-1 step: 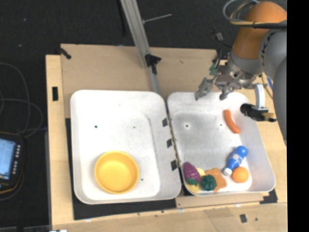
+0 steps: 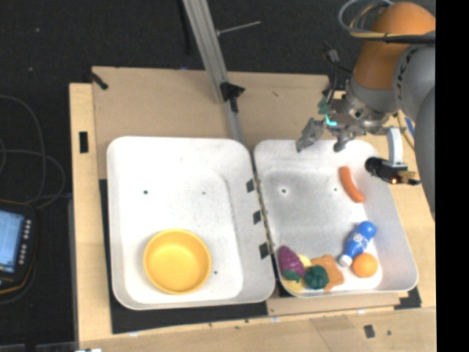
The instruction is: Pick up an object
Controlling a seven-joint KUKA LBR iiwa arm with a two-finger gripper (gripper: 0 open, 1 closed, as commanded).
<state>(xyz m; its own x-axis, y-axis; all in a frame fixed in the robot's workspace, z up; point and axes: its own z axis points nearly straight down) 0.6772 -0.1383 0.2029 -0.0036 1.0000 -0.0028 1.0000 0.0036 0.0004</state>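
Pincer hangs with fingers spread apart and nothing between them over the far edge of the right bin, so I judge I'm approaching, and next must descend onto the nearby orange sausage lying apart from the corner pile.

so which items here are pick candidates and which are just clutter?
Pick candidates: orange sausage-shaped toy; blue plastic bottle; orange round fruit; purple toy; dark green toy; yellow plastic bowl.

Lying about: black handheld screen; grey metal pole.
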